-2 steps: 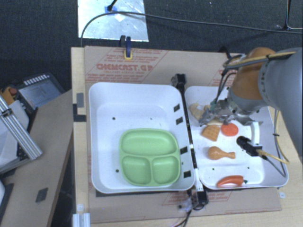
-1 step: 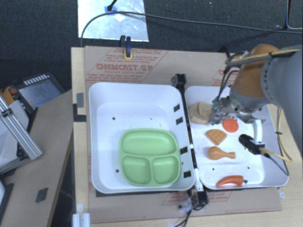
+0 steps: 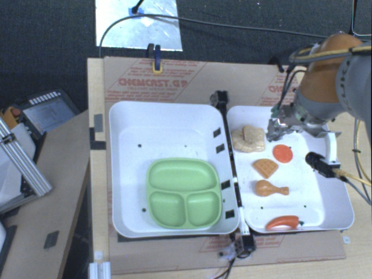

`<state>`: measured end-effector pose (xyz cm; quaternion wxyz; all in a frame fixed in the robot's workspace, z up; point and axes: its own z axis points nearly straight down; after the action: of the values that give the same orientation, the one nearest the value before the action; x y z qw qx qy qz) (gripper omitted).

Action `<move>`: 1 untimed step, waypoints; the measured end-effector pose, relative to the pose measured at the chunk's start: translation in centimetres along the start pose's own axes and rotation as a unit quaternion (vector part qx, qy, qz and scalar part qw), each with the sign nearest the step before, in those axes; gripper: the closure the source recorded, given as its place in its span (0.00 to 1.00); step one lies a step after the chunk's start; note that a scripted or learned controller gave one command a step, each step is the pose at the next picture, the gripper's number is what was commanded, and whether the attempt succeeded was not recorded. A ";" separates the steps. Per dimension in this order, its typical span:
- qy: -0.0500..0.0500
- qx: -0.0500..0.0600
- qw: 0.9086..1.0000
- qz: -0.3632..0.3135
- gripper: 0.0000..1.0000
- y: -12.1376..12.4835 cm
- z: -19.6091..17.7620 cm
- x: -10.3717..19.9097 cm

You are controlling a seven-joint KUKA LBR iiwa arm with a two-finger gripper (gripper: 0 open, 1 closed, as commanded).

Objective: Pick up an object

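End effector (image 3: 275,128) hovers over right bin (image 3: 337,205), approach step; can't tell if open or holding anything. Tan food piece (image 3: 248,138) sits at its 9 o'clock, red disc (image 3: 283,153) at 5. Next: descend onto 1 item.

Both bins (image 3: 168,118) are white. The tray (image 3: 183,192) is pale green. The bread (image 3: 249,139) is beige, the disc (image 3: 283,153) red-orange, the waffle (image 3: 265,168) golden brown with a grid pattern, the drumstick (image 3: 270,188) orange-brown, and the sausage (image 3: 283,222) red. The arm (image 3: 331,74) is grey with an orange band. The cardboard (image 3: 174,80) is tan with red lettering.
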<state>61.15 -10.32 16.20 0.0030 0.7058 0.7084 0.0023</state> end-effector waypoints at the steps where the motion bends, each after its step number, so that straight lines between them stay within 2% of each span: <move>1: 0.000 0.000 1.000 0.001 1.00 0.4 -5.4 -1.0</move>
<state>61.49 -11.36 21.58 0.0032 0.7063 0.7079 0.0020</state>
